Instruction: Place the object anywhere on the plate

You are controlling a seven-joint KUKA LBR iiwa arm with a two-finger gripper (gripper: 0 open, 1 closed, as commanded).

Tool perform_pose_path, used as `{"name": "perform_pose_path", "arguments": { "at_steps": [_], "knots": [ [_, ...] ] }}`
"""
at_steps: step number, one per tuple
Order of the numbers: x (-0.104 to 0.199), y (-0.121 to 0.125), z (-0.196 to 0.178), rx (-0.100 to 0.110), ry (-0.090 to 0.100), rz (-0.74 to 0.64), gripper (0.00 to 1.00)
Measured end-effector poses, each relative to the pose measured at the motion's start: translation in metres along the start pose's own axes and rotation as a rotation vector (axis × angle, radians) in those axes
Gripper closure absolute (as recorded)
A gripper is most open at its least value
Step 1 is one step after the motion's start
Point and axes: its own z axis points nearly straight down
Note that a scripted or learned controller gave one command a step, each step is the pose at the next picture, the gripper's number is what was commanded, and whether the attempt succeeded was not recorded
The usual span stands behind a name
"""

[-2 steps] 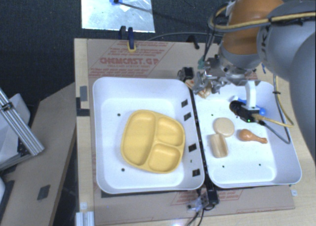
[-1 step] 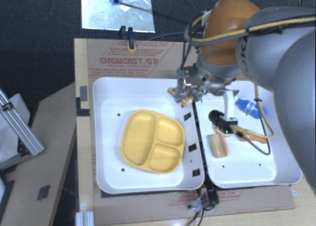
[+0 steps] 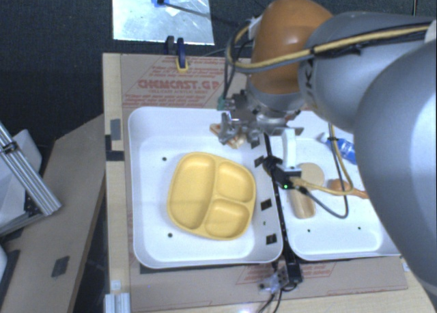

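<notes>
Arm: smooth grey casing, rounded links. Orange band above the wrist, glossy, dome-shaped. Yellow and black cables run along the casing. Gripper: grey metal assembly, small green fitting at its side.

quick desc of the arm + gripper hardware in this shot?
Smooth grey rounded arm links with a glossy orange band above the wrist. Yellow and black cables run along it. The gripper is a small metallic assembly with dark fittings.
</notes>
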Motion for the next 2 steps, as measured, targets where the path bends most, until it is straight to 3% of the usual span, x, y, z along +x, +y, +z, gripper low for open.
{"name": "perform_pose_path", "arguments": {
  "at_steps": [1,2],
  "knots": [
    [0.0419,-0.0248,-0.0054,0.002,-0.001,0.001,1.00],
    [0.0397,-0.0238,-0.0054,0.001,-0.001,0.005,0.00]
  ]
}}
